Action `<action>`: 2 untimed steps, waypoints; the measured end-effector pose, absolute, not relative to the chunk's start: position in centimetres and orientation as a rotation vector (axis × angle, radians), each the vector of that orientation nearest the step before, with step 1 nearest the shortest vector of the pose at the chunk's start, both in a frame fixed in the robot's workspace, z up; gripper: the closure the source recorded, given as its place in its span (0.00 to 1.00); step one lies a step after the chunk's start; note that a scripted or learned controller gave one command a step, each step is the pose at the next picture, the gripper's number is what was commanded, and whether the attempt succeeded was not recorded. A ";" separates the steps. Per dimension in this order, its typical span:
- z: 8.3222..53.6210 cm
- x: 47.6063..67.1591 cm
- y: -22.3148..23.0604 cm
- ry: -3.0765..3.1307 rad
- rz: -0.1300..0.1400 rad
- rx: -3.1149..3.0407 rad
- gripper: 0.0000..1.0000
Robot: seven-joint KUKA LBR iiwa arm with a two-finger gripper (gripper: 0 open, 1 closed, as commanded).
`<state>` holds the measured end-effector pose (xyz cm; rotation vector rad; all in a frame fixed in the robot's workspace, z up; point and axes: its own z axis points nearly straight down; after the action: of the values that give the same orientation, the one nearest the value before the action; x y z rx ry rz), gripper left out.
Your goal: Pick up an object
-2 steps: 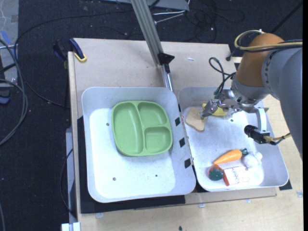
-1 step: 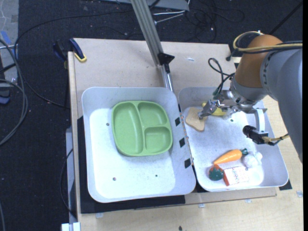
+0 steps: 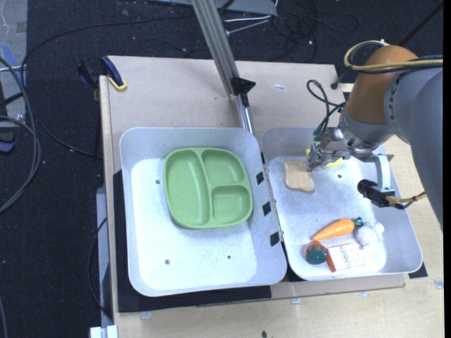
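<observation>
Right white bin (image 3: 394, 210): gripper (image 3: 318, 156) poised just beside the tan toast-shaped slice (image 3: 299, 177); state of its fingers cannot be told. Orange plastic carrot (image 3: 334, 229) lies nearer the front. Left bin (image 3: 141, 210) holds a green divided tray (image 3: 208, 187).

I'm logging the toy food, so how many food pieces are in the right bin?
3: a slice of bread near the bin's top left, a carrot lower down, and a small red carton below it. Others may be hidden.
</observation>
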<state>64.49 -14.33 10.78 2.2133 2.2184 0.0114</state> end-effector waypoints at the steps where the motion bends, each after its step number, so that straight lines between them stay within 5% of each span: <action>1: 15.4 63.9 -14.5 2.217 0.005 2.219 1.00; 2: 20.6 64.1 -15.6 2.216 0.005 2.217 1.00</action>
<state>64.06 -15.56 20.64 2.2174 2.2155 0.0054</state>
